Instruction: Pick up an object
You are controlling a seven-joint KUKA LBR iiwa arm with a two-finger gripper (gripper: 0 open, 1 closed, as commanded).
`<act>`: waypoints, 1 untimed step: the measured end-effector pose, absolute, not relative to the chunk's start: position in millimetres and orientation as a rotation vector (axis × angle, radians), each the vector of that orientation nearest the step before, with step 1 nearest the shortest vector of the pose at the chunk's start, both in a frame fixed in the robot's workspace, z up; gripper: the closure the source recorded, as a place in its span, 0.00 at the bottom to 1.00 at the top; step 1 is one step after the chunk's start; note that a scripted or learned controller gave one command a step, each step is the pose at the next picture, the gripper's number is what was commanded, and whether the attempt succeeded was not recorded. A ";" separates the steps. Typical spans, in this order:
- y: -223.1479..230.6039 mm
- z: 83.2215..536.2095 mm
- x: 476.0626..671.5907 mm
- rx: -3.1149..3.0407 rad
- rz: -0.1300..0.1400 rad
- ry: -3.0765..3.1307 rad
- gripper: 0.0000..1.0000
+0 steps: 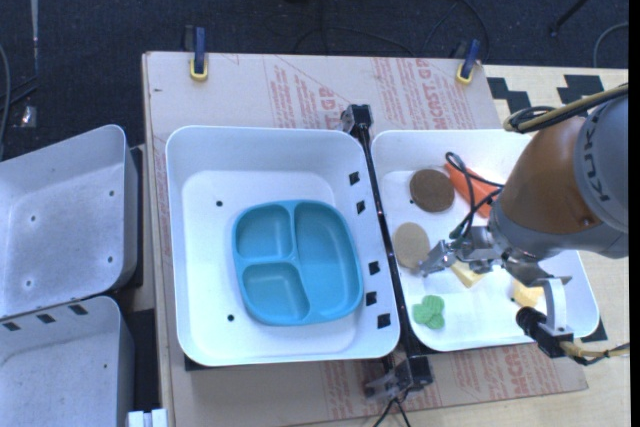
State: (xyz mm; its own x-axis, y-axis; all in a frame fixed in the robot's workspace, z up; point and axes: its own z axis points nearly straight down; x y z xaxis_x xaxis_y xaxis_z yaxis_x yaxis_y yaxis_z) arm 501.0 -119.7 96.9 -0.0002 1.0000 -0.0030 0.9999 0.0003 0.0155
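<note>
In the right bin (590, 315), end effector (440, 260), finger state unclear, beside tan disc (410, 240); board lettering (400, 95) unreadable.

The arm (560, 195) hides part of the orange object (468, 183); the tool's (445, 260) fingers are indistinct.

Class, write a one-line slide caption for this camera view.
Gripper low in the right bin among small items; blue tray in the left bin.

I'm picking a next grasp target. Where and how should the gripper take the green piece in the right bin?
Grip the green piece across its narrow width, coming straight down. It lies low and flat on the bin floor, apart from the other items, so probably only its side edges offer purchase.
</note>
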 end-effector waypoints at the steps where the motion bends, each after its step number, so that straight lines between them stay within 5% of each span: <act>1: -120.2 107.4 501.9 2.212 0.016 2.207 1.00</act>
